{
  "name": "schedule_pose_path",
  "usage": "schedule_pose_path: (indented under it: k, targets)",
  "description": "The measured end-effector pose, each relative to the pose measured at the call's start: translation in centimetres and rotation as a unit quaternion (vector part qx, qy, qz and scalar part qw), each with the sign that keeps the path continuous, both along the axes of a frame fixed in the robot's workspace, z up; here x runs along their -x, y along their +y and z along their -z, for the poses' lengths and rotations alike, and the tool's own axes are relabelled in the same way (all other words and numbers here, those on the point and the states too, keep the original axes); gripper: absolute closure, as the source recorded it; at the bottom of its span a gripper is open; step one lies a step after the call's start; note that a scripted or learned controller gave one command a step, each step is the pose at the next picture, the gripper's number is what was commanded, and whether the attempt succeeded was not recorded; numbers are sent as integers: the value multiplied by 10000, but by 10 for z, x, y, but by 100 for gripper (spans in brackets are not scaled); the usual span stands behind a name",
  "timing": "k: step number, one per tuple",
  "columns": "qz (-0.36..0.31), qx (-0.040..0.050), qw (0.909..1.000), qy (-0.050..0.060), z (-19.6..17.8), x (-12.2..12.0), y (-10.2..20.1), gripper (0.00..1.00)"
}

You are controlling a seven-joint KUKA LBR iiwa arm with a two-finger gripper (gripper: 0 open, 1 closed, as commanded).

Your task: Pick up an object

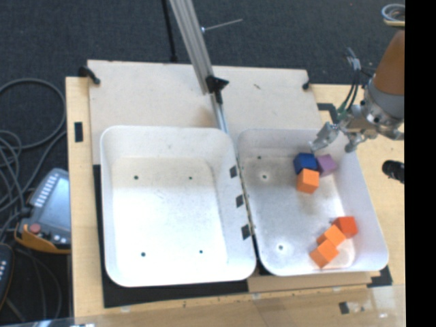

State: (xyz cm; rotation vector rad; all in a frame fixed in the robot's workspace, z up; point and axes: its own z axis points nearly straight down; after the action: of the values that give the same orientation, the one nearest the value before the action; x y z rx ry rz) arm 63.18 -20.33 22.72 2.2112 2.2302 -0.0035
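Your gripper (337, 140) hovers, jaws spread and empty, over the right bin's (368, 203) far edge. The blue cube (304, 162) sits just below, touching purple and orange neighbours; descend squarely onto it.

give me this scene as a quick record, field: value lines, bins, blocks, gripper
left bin: white, shallow, no blocks seen
right bin: white, holds all the blocks
upper cluster: blue block, purple block, orange block, bunched together
lower cluster: three orange blocks near the front right corner
gripper: over the right bin's far right edge, near the upper cluster
held object: none seen between the fingers
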Motion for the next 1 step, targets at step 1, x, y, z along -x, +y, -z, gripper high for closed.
schedule_pose_path:
  k: [1]
  targets:
    - [28, -1, 10000, -23, 119, 21, 35, 0]
